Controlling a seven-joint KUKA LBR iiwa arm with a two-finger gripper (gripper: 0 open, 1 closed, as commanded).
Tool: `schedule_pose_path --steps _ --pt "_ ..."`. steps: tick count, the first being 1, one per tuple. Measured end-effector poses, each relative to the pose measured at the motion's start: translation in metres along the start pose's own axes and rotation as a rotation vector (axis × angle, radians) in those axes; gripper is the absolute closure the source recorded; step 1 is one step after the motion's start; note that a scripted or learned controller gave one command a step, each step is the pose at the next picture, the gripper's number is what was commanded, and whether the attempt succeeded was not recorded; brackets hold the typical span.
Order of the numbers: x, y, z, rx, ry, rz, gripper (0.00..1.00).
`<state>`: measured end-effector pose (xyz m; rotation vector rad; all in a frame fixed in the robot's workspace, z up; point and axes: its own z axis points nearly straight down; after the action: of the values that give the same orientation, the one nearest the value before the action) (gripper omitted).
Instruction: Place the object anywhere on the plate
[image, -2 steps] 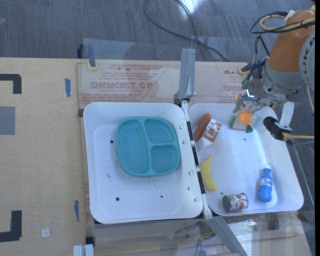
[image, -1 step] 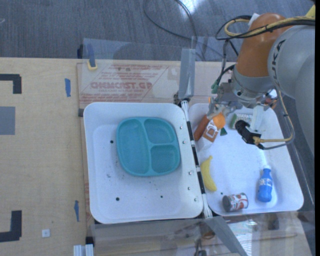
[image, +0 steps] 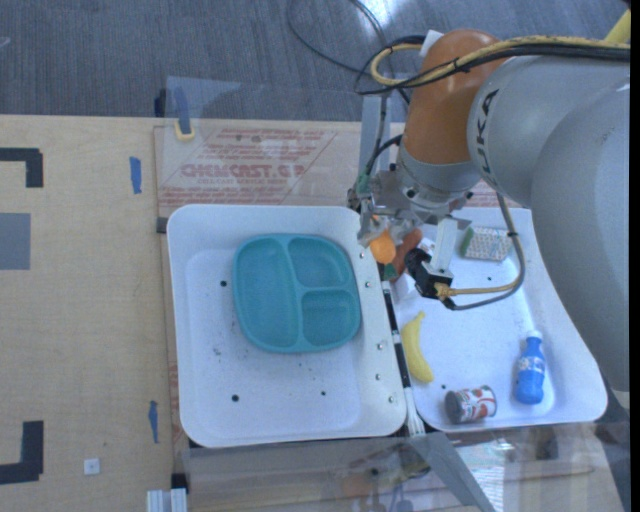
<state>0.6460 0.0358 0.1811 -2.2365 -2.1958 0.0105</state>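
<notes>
Nearest the lens, at the lower edge of the right-hand shallow white bin (image: 560, 300), a small red-and-white tin can (image: 471, 404) lies on its side. Just right of it stands a blue plastic bottle with a white cap (image: 530, 369). A yellow banana (image: 417, 349) lies lengthwise against the bin's left wall, near the can but apart from it. Toward the far right part of that bin sits a small flat white-and-green packet (image: 484, 243).

Left-hand shallow white bin (image: 200, 330) holds a teal plastic plate with three compartments (image: 297, 292), lying flat in its upper middle. Nothing rests on the plate.

Grey arm with the orange band (image: 500, 110) reaches in from the right and points down over the divide between the bins. Two-finger gripper (image: 388, 243) sits just right of the plate's upper right corner. A small orange object (image: 383, 249) shows at the fingertips, raised above the right bin's near-left edge, beside the plate and not over it. Jaw state: I cannot tell whether they grip it or stand apart.
</notes>
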Motion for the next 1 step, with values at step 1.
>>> schedule_pose_path --steps 1 --pt "0.0633 -0.0422 0.0157 0.001 -0.001 -0.041 1.00"
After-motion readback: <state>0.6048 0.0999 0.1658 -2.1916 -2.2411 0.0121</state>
